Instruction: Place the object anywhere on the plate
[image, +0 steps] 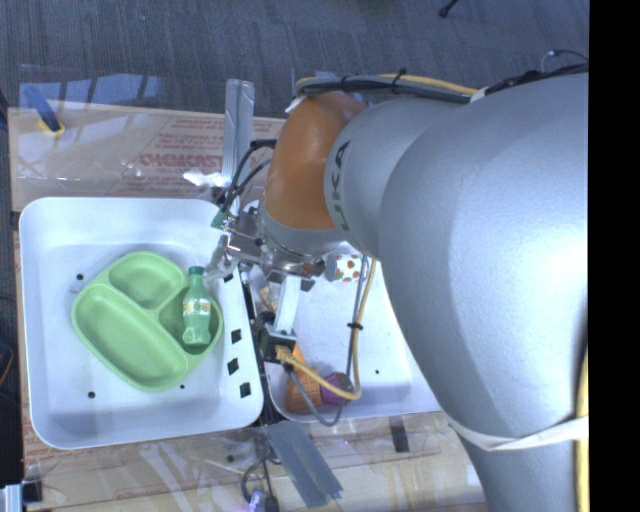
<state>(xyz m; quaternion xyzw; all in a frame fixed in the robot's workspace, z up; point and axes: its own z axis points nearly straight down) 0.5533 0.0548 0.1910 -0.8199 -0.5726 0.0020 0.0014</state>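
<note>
Two shallow white bins (40, 330) of smooth plastic sit side by side on the bench. In the left one lies a matte lime-green plate (130, 325), rounded and moulded into three compartments. A small translucent green bottle (197, 315) with a green cap lies in the plate's right compartment, cap pointing away from the camera. Just right of it, above the rim between the bins, hangs the metal gripper (250, 262); whether its fingers are apart or together I cannot tell. Glossy orange objects (300, 385) lie in the right bin beneath the bulky grey arm (480, 250).
</note>
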